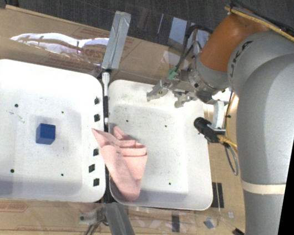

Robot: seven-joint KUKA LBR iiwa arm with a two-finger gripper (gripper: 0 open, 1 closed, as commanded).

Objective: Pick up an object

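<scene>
Camera view shows the gripper (168,96), fingers spread wide and holding nothing, poised upper centre above the right bin (186,149), ready to drop toward the cloth (125,161) lying lower centre.

A cube (46,133) lies in the left bin (7,78), a cloth (125,161) in the right bin (186,149).

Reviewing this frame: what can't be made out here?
- Pink cloth: camera view; its own folds hide whatever lies beneath it.
- Right bin: cloth covers its left rim.
- Blue cube: too small to show surface detail.
- Arm: base cut off by the bottom edge.
</scene>
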